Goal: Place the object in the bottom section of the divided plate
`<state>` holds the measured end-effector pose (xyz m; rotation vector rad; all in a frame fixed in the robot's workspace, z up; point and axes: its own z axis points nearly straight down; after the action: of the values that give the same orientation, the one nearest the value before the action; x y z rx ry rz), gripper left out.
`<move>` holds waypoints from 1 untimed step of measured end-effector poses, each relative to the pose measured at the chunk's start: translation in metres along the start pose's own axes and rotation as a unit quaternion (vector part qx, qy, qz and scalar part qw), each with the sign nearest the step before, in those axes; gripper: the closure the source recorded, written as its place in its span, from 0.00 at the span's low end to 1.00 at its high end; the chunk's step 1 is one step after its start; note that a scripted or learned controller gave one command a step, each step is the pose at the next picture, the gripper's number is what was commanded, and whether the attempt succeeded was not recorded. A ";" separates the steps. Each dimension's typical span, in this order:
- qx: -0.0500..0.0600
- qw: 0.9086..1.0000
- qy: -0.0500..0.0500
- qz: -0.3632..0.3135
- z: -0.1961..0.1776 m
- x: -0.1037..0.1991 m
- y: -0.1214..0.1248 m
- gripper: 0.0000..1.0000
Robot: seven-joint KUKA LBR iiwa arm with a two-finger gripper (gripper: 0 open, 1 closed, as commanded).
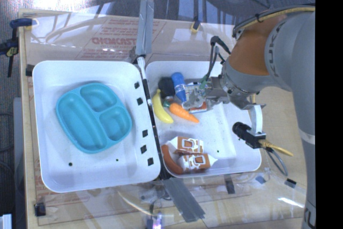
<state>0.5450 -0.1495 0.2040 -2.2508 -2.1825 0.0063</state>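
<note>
Landmark: take the right bin [244, 155] as your reference; every place below is given relative to it.
Left bin [48, 131]: you see it just beside the right bin, the two touching along a shared edge with black clips.
Divided plate [94, 116]: blue, three sections, lying flat in the left bin, well apart from the right bin's contents.
Arm [278, 51]: grey with an orange band, it reaches in over the far right corner of the right bin.
Gripper [196, 98]: you find it low over the far middle of the right bin, among the objects; whether its fingers are spread or closed, and whether anything sits between them, you cannot tell.
Carrot [183, 112]: orange, lying in the right bin just beside the gripper, on its near side; contact cannot be judged.
Blue bottle [179, 87]: in the far part of the right bin, just left of the gripper.
Black object [165, 87]: touching the blue bottle on its left.
Banana [161, 108]: yellow, along the right bin's left wall, near the carrot.
Sausage [170, 160]: reddish, at the right bin's near left corner.
Brown and white packets [191, 154]: two, just beside the sausage, near the right bin's front wall.
Worktop [107, 35]: carries both bins.
</note>
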 end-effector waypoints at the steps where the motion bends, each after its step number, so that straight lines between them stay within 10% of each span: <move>1: 0.001 0.987 -0.001 -0.161 0.016 0.100 0.017 1.00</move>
<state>0.5652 -0.0502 0.1880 -1.8706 -2.5144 0.0080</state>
